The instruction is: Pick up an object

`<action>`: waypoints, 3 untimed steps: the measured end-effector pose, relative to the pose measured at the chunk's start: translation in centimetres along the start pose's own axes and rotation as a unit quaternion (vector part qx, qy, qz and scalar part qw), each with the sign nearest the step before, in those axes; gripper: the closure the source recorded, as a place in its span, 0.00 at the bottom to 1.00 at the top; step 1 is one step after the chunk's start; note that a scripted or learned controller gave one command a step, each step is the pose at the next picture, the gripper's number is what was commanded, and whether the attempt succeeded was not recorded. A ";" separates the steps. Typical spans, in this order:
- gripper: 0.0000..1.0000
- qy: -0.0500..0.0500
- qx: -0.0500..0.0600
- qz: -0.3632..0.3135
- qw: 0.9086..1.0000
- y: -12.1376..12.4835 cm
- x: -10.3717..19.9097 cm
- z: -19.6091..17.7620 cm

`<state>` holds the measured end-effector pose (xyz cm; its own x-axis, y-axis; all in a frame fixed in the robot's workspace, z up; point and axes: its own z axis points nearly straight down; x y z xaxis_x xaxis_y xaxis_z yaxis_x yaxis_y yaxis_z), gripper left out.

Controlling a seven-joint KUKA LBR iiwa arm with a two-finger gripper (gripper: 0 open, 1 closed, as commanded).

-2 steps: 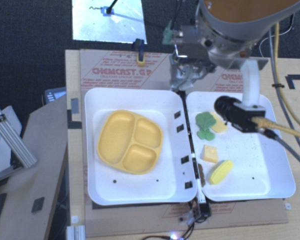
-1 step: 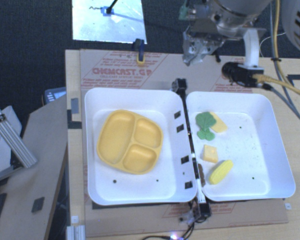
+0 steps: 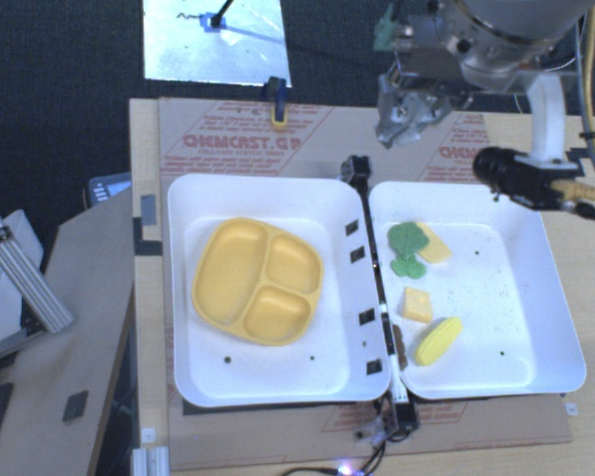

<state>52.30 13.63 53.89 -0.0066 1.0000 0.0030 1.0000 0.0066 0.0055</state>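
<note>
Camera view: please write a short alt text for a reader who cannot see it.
The gripper hangs above the bench behind two white bins. The left bin holds a yellow divided plate; the right bin holds a green broccoli toy, two yellow cheese pieces and a corn cob.

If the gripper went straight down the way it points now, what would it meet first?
Probably bare bench: the gripper hangs over the brown printed board behind the right white bin, not over the toys. Depth is hard to judge in this slanted view.
</note>
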 end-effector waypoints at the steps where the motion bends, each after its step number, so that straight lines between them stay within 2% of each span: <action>1: 1.00 -0.003 0.001 0.007 1.000 5.8 -8.8 0.4; 2: 1.00 -0.001 0.001 0.004 1.000 -2.7 -11.1 0.2; 3: 1.00 0.000 0.002 -0.005 1.000 -3.1 2.5 0.4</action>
<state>49.19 16.13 53.47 -0.0171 0.9998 0.0037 0.9999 0.0171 0.0019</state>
